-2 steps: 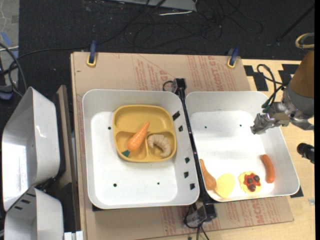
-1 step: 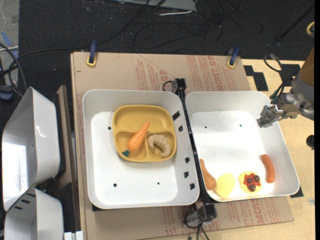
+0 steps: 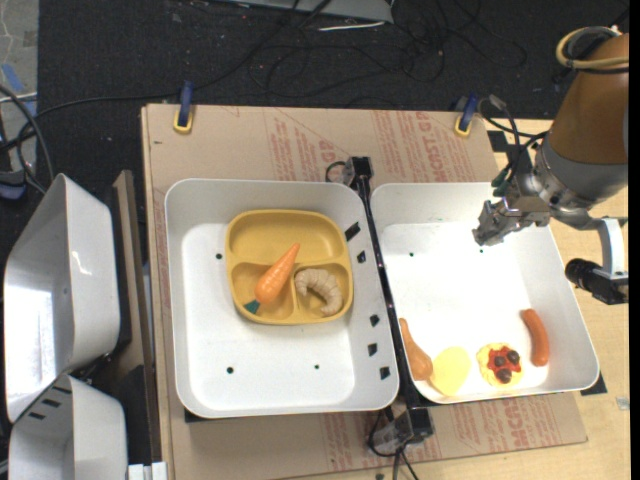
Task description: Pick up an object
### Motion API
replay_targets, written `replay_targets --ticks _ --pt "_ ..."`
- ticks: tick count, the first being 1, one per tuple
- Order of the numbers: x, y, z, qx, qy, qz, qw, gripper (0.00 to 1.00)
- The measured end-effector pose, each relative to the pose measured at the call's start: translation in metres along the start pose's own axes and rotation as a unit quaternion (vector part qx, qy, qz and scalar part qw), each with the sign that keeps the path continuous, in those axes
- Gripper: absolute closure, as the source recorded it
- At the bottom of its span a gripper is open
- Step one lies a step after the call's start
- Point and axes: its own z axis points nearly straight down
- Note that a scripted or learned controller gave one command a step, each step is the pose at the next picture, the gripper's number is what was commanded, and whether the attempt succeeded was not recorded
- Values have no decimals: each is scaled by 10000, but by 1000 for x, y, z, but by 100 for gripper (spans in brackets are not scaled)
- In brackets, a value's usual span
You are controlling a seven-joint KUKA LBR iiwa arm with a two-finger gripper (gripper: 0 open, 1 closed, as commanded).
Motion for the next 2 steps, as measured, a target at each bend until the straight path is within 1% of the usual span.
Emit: replay_targets --ticks 1,2 --pt "57 12 11 13 2 3 10000 100" --pt "110 20 1 1 4 2 10000 100"
